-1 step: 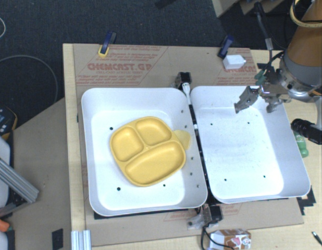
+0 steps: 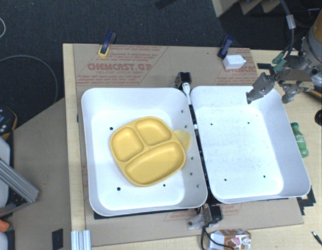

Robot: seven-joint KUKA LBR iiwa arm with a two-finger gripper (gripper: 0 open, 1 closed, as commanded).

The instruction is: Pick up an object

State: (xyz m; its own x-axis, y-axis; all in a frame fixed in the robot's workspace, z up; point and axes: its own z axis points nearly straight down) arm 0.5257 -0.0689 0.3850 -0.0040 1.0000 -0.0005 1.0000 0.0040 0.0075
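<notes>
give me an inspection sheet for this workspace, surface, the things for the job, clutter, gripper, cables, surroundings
Surface: brown board with red print, bearing the left bin and the right bin side by side.
Job's things: yellow divided plate lying flat in the left bin; a small yellow piece shows at its right edge.
Clutter: white block on the board's far edge; green object outside the right bin's right wall.
Gripper: gripper over the right bin's far right corner, open, holding nothing.
Cables: dark cable running down to the wrist; thin cable on the floor at left.
Surroundings: dark carpet.
</notes>
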